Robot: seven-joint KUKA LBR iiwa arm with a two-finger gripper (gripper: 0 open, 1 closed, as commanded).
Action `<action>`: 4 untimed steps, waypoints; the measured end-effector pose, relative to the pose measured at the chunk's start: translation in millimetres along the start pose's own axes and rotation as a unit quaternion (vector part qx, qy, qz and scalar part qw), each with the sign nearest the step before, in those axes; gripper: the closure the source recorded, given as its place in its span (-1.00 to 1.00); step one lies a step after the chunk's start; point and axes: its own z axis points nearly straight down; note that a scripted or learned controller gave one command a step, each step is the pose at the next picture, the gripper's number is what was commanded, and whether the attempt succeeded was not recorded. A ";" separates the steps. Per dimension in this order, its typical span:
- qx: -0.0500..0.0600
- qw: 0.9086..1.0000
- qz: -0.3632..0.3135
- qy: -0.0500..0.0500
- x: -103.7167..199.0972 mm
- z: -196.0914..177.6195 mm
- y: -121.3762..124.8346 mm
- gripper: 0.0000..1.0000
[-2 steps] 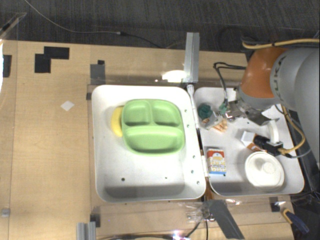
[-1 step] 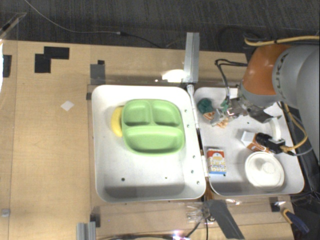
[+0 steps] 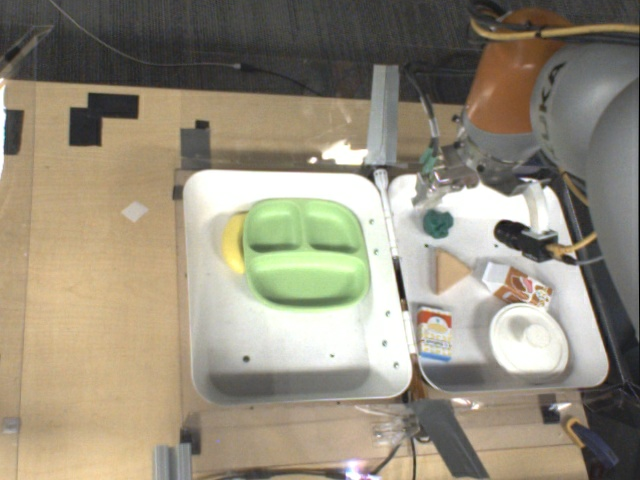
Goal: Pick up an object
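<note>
White bin (image 3: pixel 595 363), upright carton (image 3: pixel 434 332) lengthwise.

Wooden bench (image 3: pixel 90 298) bears two white bins (image 3: pixel 215 358) side by side.

A green plastic divided tray (image 3: pixel 303 251) lies in the left white bin (image 3: pixel 290 368), over a yellow object (image 3: pixel 232 243). In the right white bin (image 3: pixel 590 363): a round white bowl (image 3: pixel 527 338) lower right, a small printed carton (image 3: pixel 434 332) lower left.
</note>
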 end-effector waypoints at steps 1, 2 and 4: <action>0.001 1.000 0.006 0.000 8.7 1.5 -10.0 1.00; 0.002 1.000 0.006 0.000 8.7 1.6 -10.0 -1.00; 0.003 0.990 0.138 0.000 2.7 2.4 -30.9 -1.00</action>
